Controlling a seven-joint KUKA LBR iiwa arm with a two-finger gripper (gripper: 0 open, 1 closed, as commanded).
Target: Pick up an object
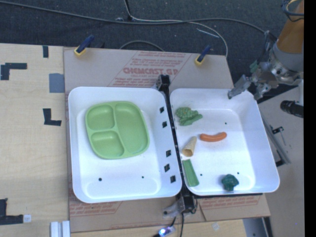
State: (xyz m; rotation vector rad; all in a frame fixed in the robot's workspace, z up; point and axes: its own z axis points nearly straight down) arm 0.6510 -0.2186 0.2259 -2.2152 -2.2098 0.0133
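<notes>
The right bin (256, 132) holds several toy foods. A leafy green piece (186, 115) lies at its back left, and an orange sausage (213, 137) lies mid-bin. A beige cone (189, 146) rests by the left wall, with a green stick (190, 172) below it. A dark green broccoli (229, 182) sits at the front right. My gripper (242, 88) hangs over the bin's back right corner, above and apart from all the foods. Nothing is seen in its grasp.
The left bin (79, 172) carries a green divided plate (117, 130). Black clips run along the wall between the bins (168, 132). Two yellow-blue clamps (84, 44) (202, 56) pin the cardboard at the back. Cables cross the dark floor behind.
</notes>
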